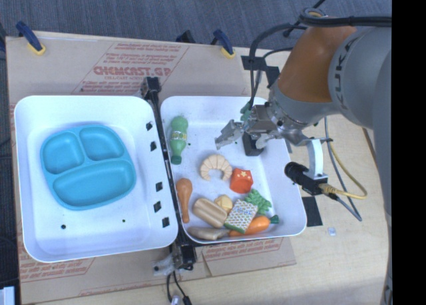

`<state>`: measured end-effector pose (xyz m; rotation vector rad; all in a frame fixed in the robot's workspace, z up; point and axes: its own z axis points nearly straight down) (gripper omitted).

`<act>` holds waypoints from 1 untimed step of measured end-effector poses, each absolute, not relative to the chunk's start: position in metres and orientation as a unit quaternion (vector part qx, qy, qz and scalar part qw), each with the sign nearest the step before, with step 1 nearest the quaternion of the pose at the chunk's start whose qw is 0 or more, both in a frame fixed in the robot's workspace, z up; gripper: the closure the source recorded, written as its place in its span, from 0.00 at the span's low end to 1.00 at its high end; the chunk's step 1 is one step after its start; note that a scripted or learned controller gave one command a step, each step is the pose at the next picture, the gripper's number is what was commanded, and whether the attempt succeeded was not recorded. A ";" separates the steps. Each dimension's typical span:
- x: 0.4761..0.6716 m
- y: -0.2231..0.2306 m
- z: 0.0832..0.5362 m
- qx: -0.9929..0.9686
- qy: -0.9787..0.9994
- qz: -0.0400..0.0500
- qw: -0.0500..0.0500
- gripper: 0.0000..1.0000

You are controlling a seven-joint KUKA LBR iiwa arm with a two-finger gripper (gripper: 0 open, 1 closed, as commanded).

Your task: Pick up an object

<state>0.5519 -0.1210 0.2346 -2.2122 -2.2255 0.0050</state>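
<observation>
From the fixed camera above the bench, nothing has been picked up yet; the whole grasp is left to do. The toy foods all lie in the right bin: a green bottle near its left wall, a croissant in the middle, a red pepper just beside it, a drumstick, a bread roll and a carrot crowded towards the near edge. The left bin holds a blue divided plate.

The arm reaches in from the right, its wrist bent down over the right bin's far half. The claw hangs above bare bin floor, its fingers spread apart with nothing between them, up and right of the croissant and apart from it.
</observation>
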 end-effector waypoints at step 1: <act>0.548 -0.121 0.092 -0.674 -0.739 0.001 0.001 0.00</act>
